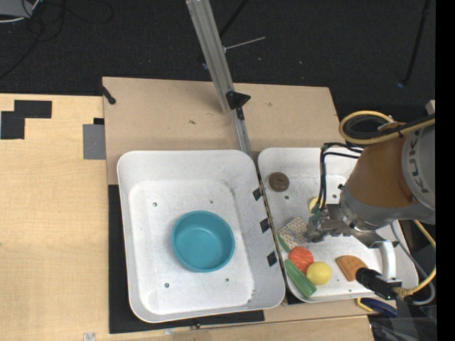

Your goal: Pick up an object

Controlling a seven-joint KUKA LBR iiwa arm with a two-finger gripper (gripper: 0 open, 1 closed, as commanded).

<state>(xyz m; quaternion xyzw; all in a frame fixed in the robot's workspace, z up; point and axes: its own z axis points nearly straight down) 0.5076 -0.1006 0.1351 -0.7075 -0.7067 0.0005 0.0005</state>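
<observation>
A wooden bench carries two shallow white bins set side by side, seen from above at a slant. The left bin is the larger in view and holds a teal bowl sitting upright just below its centre. The right bin, touching it at 3 o'clock, is partly covered by the grey arm with its orange band, which reaches in from 3 o'clock. A slim metal rail slants up from the seam between the bins toward 12 o'clock.

The gripper hangs low over the middle of the right bin, just beside a patterned grey pad at its 9 o'clock; whether its fingers are spread or pressed together cannot be told.

The loose objects cluster at the gripper's 6 o'clock: a green vegetable along the bin's lower wall, a red ball touching it, a yellow ball just beside the red one, and an orange-brown piece at 4 o'clock. A small brown disc lies apart at 11 o'clock.
</observation>
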